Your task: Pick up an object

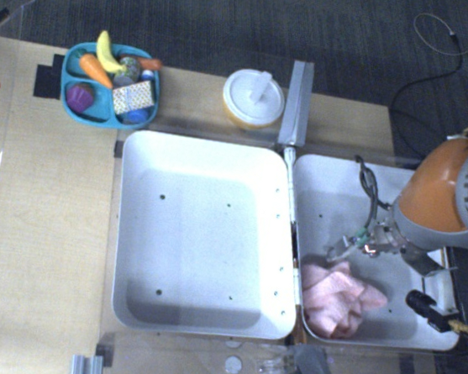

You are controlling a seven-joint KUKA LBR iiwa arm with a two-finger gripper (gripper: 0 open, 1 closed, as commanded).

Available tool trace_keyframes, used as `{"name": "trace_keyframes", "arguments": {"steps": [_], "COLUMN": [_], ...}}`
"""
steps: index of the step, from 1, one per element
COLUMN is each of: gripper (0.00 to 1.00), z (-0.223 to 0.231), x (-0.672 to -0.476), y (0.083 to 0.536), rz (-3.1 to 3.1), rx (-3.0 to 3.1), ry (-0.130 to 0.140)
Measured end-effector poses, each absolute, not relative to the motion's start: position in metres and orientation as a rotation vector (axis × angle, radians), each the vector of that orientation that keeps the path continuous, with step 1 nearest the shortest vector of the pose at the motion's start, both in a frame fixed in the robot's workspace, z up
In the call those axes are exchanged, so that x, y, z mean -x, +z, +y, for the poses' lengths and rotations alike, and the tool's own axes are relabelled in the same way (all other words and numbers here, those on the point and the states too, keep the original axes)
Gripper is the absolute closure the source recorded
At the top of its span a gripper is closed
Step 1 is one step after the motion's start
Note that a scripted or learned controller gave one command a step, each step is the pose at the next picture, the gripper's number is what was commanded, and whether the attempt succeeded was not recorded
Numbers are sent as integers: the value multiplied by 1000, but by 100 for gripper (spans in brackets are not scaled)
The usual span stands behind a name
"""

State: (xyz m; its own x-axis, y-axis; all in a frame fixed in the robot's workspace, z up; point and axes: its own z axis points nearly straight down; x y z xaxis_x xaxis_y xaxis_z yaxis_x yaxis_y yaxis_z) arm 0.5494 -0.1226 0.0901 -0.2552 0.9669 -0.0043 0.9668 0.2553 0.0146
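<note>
Now the gripper (353,249) hovers above the pink cloth (337,299), jaw state unclear; soft, limp, best pinched at a raised fold.

Gripper (360,247) fingers perhaps too small

Left bin (210,171): floor bare, open from above.
Right bin (335,194): far half bare; pink cloth (337,298) fills the near left corner.
Arm (444,199): overhangs the right bin's right side.
Divider (293,231): raised rims between bins.
Far bench: blue tray (74,110), white lidded tub (253,98).
</note>
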Motion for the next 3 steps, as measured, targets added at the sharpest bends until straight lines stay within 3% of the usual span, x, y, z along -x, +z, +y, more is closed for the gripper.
{"name": "trace_keyframes", "arguments": {"steps": [1, 2, 3], "gripper": [0, 0, 0], "z": [-97, -91, -99], "x": [-497, -550, -493], "y": [91, 90, 91], "rz": [2625, 2385, 2577], "rx": [-1687, -2027, -1762], "ry": [15, 13, 15]}}
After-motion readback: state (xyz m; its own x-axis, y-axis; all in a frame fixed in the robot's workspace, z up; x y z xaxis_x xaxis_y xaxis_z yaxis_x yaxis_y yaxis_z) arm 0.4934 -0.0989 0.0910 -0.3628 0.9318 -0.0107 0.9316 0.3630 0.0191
